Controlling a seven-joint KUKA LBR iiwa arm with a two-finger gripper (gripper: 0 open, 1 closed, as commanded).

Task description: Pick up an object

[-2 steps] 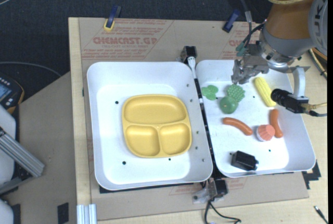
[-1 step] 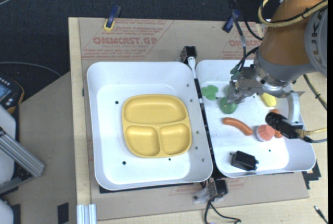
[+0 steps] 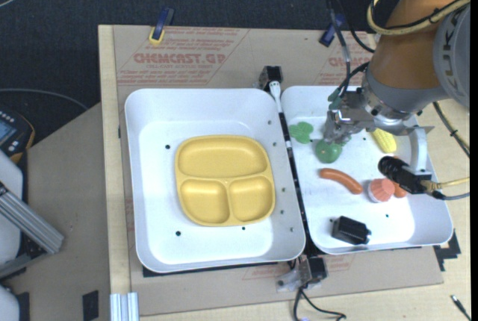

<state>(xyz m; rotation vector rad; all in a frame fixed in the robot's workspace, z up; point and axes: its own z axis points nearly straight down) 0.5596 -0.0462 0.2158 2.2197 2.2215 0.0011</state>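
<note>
**Gripper lowered over a green item in the right bin**

The gripper (image 3: pixel 334 134) hangs low in the far-left part of the right bin (image 3: pixel 418 234), directly above a rounded green object (image 3: pixel 327 152); a second green piece (image 3: pixel 301 132) lies just to its left. Whether the tool is clenched, released or grasping cannot be told. Nearer lie an orange sausage (image 3: pixel 341 179), a pink-orange item (image 3: pixel 382 190), a black block (image 3: pixel 349 230) and, to the right, a yellow piece (image 3: pixel 385 139). The left bin (image 3: pixel 149 237) holds a yellow divided tray (image 3: pixel 224 179). The step appears to be the descent or grasp; next, a secure closure and straight lift.
</note>
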